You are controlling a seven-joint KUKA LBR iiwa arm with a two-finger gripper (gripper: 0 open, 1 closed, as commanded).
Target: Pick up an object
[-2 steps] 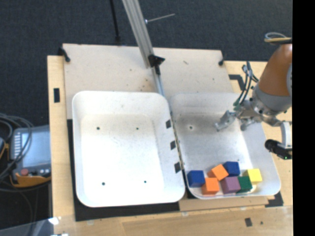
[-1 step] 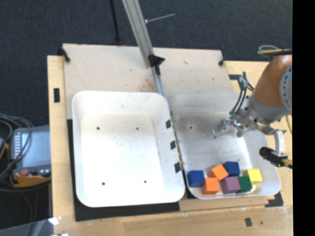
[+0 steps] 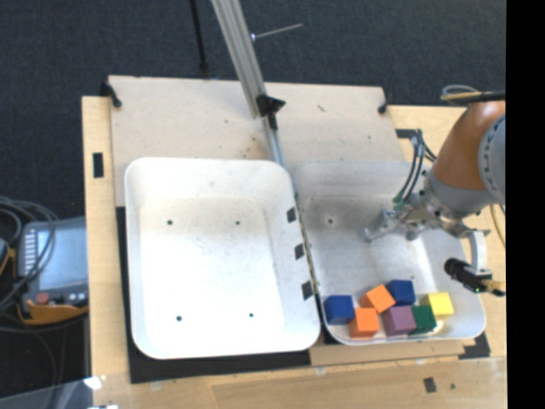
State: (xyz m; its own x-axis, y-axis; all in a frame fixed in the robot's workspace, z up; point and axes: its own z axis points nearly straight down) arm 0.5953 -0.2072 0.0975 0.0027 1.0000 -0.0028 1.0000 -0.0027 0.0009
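Observation:
Several small coloured blocks lie bunched at the near edge of the right bin (image 3: 341,203): a blue block (image 3: 339,308) on the left, an orange block (image 3: 380,297), a second blue block (image 3: 400,291), a yellow block (image 3: 440,304), another orange block (image 3: 366,320), a purple block (image 3: 398,319) and a green block (image 3: 423,317). My gripper (image 3: 387,226) hangs over the middle of the right bin, up-view of the blocks and apart from them. The arm with its orange band (image 3: 464,147) enters from the right.
The left bin (image 3: 213,254) sits beside the right one, their rims meeting near the centre. A slanted metal rail (image 3: 243,49) rises from the bench's back edge. A screen device and cables (image 3: 43,262) lie off the bench at left.

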